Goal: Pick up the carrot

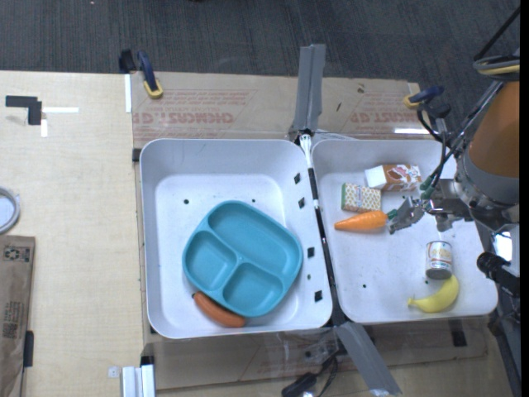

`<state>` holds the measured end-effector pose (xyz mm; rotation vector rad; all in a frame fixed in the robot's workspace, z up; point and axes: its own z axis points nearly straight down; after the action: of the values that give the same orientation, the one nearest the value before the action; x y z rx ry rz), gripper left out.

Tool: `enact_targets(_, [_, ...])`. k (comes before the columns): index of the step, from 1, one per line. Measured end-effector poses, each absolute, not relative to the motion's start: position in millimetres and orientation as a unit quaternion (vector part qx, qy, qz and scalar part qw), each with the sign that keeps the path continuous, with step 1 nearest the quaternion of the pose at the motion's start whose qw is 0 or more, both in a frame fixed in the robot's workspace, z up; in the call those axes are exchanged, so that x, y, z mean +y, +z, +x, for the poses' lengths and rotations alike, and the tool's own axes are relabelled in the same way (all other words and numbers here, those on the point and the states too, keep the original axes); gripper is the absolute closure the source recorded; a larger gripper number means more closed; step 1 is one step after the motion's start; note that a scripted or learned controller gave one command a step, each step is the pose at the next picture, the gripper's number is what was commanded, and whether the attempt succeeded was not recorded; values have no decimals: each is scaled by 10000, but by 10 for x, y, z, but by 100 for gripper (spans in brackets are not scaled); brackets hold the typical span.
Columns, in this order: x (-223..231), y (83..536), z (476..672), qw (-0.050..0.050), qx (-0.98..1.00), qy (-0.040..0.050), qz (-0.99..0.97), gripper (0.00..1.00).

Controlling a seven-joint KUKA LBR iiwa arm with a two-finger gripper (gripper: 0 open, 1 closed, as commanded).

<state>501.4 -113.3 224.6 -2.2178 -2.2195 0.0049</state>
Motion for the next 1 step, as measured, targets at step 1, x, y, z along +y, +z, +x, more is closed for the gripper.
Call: enact_targets(1, [-244,1905,5427,10,-7888,12,-6146,0])
